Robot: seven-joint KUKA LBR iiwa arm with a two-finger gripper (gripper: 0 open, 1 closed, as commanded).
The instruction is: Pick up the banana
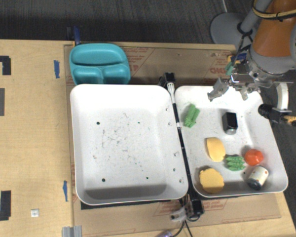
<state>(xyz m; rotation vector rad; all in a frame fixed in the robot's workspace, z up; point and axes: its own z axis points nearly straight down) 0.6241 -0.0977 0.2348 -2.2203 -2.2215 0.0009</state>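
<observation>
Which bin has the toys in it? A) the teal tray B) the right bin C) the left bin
B: the right bin holds them all, like the orange ball and the black block.

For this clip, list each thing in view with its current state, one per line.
gripper: over the right bin's far edge, holding nothing
banana: lying in the right bin, untouched
yellow piece: lying near the bin's near edge
green block: lying by the bin's left wall
black object: lying free
green toy: lying beside the tomato
can: on its side
left bin: holds nothing
teal tray: behind the left bin
</observation>
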